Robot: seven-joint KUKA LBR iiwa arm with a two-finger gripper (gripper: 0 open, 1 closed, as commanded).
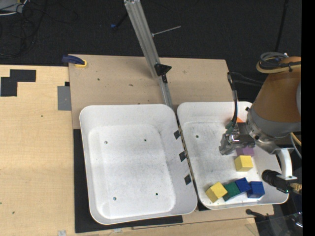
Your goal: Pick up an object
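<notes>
The right bin (204, 132) holds several small blocks. A yellow cube (243, 162) lies toward its right side, with a purple piece (246, 152) just behind it. Along the front wall sit another yellow block (215, 191), a green block (231, 190) and two blue blocks (242, 184) (256, 189). A bit of orange (239, 120) shows by the wrist. My gripper (230, 143) hangs low over the right bin, just left of and behind the yellow cube. The arm's body covers its upper part.
The left bin (129, 161) stands beside the right one, with black clips (182, 156) along the shared wall. A slanted aluminium rail (145, 41) rises behind the bins. A blue and yellow clamp (74, 60) lies at the board's far left corner.
</notes>
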